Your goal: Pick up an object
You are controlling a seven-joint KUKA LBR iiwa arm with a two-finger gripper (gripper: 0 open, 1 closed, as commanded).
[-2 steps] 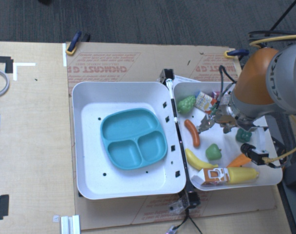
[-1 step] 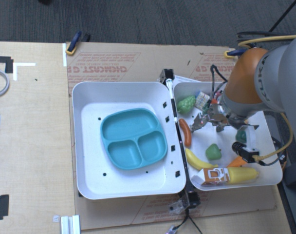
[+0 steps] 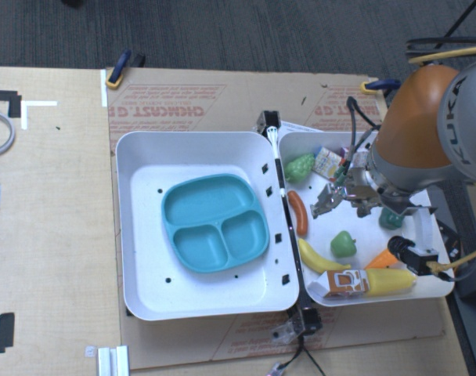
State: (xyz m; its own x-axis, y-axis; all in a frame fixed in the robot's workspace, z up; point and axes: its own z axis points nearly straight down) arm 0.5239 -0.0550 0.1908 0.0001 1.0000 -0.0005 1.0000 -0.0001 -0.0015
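My gripper (image 3: 329, 199) hangs low over the middle of the right bin (image 3: 438, 288), reaching in from the right under the orange band of the arm. A red sausage (image 3: 299, 212) lies just to its left, by the bin's left wall. A green pepper (image 3: 344, 244) sits just in front of it. A bumpy green item (image 3: 301, 167) and a small printed packet (image 3: 326, 161) lie behind it. Nothing is seen held in the gripper.
The right bin also holds a banana (image 3: 320, 258), a small carton (image 3: 347, 283), a yellow item (image 3: 391, 280), an orange piece (image 3: 383, 258) and a teal item (image 3: 391, 218) partly under the arm. The left bin (image 3: 136, 210) bears a teal divided plate (image 3: 216, 222).
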